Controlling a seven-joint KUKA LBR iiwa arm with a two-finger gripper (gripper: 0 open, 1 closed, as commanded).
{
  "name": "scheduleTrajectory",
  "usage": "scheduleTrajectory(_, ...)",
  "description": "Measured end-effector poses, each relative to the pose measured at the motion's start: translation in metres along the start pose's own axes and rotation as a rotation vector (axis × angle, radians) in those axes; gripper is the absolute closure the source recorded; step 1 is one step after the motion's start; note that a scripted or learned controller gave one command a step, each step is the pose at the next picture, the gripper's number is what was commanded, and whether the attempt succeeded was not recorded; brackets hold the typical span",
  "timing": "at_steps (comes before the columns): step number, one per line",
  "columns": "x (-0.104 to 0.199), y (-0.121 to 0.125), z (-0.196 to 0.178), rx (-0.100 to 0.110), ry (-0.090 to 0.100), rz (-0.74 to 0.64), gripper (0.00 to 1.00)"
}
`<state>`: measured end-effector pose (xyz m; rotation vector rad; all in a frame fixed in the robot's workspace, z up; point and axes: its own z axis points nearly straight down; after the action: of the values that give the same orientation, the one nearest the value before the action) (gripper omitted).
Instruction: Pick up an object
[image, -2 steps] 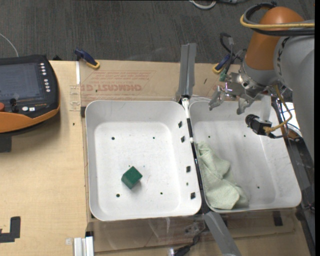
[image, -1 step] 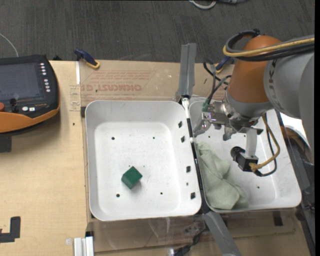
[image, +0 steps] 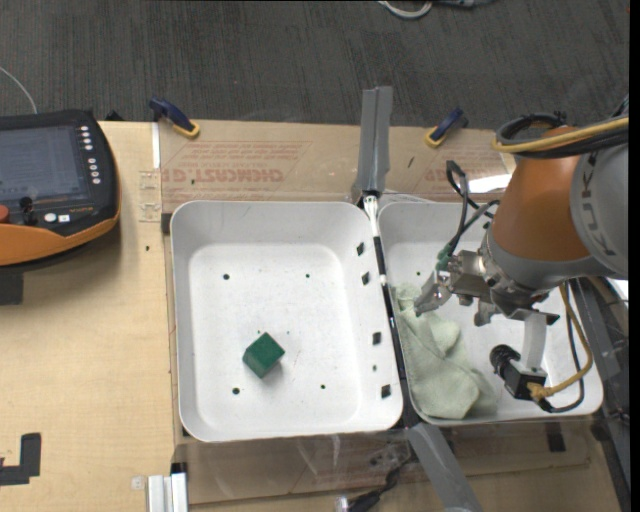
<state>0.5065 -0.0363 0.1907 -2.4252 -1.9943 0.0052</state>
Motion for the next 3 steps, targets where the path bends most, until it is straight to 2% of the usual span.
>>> scheduleTrajectory(3, 0.0001, 0.0, -0.0001, 0.0, 0.0, 0.0, 0.0)
